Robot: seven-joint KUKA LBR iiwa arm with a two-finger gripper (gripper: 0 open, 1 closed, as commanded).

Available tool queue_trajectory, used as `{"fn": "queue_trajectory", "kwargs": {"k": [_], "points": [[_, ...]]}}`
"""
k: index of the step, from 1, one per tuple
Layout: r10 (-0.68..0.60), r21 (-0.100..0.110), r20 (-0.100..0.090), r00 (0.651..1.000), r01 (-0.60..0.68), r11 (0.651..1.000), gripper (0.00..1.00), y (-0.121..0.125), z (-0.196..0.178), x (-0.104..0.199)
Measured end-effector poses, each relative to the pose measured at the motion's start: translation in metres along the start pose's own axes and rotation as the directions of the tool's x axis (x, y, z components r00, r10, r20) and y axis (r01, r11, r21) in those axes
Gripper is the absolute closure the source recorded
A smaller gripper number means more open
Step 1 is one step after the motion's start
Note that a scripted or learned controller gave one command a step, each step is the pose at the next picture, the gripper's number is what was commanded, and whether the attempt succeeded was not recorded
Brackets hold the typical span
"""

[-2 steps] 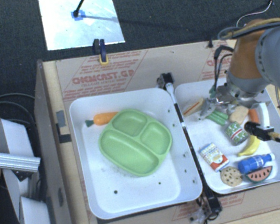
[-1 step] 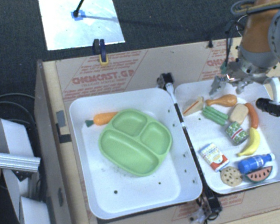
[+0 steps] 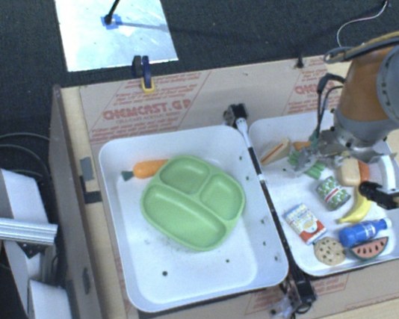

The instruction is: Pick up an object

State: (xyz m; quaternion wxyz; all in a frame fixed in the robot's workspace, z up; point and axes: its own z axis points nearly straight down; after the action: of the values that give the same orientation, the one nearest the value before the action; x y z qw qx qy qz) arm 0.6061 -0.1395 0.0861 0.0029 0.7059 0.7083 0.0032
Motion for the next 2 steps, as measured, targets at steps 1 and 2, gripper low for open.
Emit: {"fn": "queue_trajectory", "kwargs": {"k": [1, 2], "points": [[0.002, 0.008, -0.002, 1.0, -0.002, 1.0, 0.0, -0.043, 0.001, -0.002], [0.0, 0.004, 0.0, 1.0, 0.0, 1.0, 1.0, -0.041, -0.01, -0.002]]}}
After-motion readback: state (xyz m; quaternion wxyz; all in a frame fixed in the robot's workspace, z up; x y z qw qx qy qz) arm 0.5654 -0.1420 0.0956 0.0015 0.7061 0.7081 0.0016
